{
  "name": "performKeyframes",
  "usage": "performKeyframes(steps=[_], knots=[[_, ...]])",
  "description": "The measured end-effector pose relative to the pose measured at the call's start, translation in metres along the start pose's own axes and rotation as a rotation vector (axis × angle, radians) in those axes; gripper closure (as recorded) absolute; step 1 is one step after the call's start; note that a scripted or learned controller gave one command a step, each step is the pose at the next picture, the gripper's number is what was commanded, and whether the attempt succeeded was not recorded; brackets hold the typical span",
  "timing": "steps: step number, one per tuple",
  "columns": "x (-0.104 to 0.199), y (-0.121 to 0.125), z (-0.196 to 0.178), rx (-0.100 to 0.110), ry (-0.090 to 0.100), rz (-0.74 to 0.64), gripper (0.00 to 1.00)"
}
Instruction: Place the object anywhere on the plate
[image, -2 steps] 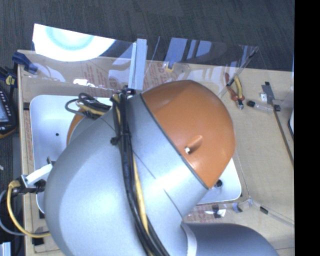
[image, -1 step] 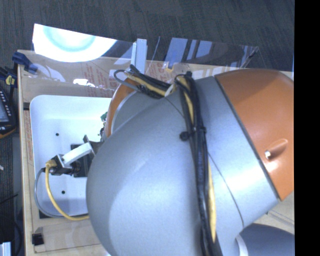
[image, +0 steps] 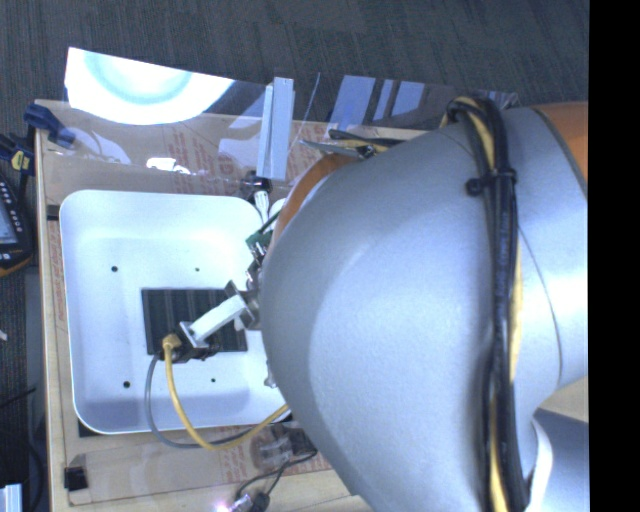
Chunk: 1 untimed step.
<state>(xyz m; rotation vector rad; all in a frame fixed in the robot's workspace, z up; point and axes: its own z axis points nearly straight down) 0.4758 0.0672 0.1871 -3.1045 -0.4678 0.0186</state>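
On wooden bench, white bin with dark ribbed plate, grey arm above, pincer opening unclear.

- My bench was pale wood.
- A shallow white bin sat on it at the view's left.
- A small black block lay by its lower left corner.

The grey arm takes up the right of the view, hanging over the tabletop and covering the right edge of the left white bin. A dark ribbed rectangle lies flat on that bin's floor, near its middle.
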Motion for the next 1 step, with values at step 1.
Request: performKeyframes(steps=[1], knots=[[-0.0118, 0.0410, -0.0279, -0.001, 0.003, -0.199, 1.00]])
